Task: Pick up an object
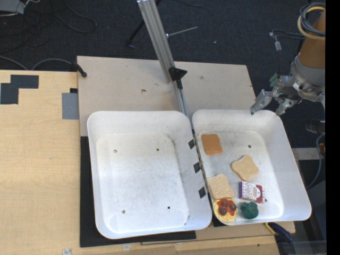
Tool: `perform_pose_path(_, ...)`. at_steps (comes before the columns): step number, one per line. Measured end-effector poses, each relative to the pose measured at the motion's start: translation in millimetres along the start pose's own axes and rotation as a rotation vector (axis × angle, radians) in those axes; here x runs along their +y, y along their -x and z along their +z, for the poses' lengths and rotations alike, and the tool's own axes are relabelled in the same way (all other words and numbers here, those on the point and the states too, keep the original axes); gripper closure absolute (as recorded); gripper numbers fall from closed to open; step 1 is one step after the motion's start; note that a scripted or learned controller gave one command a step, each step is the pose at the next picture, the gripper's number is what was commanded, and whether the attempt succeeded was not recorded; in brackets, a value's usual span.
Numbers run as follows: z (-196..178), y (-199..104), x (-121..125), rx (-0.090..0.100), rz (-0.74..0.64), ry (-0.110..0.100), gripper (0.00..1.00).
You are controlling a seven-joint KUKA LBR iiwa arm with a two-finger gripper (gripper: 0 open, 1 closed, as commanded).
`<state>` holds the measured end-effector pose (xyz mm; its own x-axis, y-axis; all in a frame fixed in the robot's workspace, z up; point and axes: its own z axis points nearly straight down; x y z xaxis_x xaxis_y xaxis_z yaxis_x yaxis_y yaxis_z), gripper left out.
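Gripper (272,103) hangs over the far right corner of the right bin (289,147), fingers spread apart with nothing between them; the arm (311,52) enters from the right, wrist angled down-left. 2 white bins sit side by side. The right one holds 6 toy foods: 1 orange slice (212,143), 2 bread slices (245,168), 1 small carton (251,191), 1 pizza plate (226,208), 1 green vegetable (249,210).

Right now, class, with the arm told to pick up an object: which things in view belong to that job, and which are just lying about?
Belong to the job:
tool
orange slab
toast
cracker
purple pack
green lump
plate of food
right bin

Just lying about:
left bin
metal rail
floor cables
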<state>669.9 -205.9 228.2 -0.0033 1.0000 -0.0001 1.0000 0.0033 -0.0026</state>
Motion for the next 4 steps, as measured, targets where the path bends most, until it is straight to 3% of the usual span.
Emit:
perform_pose_path(1,0.0,-0.5,0.1,0.000,-0.002,-0.001,0.00)
perform_pose_path(3,119.2,-6.6,-5.1,0.002,0.002,-0.005,0.00)
perform_pose_path(4,138.3,-7.7,-5.4,0.001,-0.001,-0.002,0.00)
